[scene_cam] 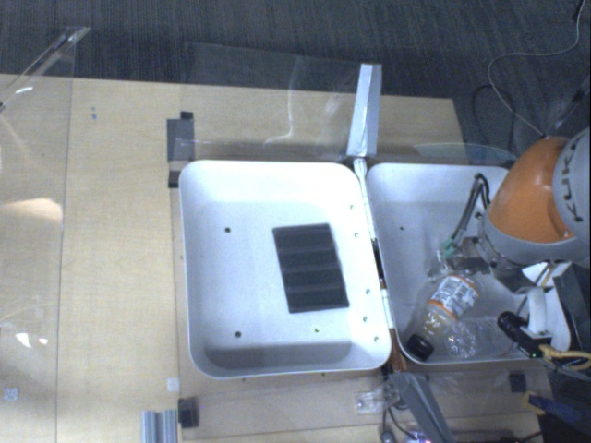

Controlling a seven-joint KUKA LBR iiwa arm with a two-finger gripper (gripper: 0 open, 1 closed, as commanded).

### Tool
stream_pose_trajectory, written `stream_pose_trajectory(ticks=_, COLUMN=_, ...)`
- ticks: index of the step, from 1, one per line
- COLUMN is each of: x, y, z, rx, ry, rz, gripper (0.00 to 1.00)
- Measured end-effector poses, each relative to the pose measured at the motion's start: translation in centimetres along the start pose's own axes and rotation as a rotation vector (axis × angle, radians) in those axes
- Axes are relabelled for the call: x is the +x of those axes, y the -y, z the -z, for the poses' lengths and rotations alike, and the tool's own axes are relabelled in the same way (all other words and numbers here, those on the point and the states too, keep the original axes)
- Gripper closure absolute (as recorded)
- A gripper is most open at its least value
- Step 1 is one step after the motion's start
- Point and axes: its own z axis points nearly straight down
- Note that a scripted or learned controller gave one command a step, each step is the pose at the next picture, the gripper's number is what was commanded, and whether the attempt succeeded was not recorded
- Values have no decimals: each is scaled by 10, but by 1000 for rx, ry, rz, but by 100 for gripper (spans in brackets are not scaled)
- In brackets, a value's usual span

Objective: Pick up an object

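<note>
A clear plastic bottle (446,310) with a black cap and a paper label lies on its side in the right bin (406,210), near the bin's front edge. My gripper (459,258) hangs low over the right bin, just above the bottle's far end, under the grey wrist and its orange band. A flat black ribbed pad (311,268) lies in the middle of the left bin (231,201), well away from the gripper.
The divider between the two bins (374,247) runs close to the bottle's left. A clear plastic sheet and a metal post (367,109) stand behind the bins. Bare wooden bench (92,247) stretches to the left.
</note>
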Motion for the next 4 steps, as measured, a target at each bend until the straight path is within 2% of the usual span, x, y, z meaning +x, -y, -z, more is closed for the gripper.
stream_pose_trajectory(ticks=1, x=70, y=-81, z=81, rx=21, ry=-6, rz=149, gripper=100)
stream_pose_trajectory(ticks=2, x=52, y=-60, z=151, rx=20, ry=-4, rz=22, gripper=100)
stream_pose_trajectory(ticks=3, x=52, y=-60, z=151, rx=20, ry=-4, rz=23, gripper=0)
stream_pose_trajectory(ticks=4, x=12, y=-103, z=77, rx=23, ry=-2, rz=-56, gripper=0)
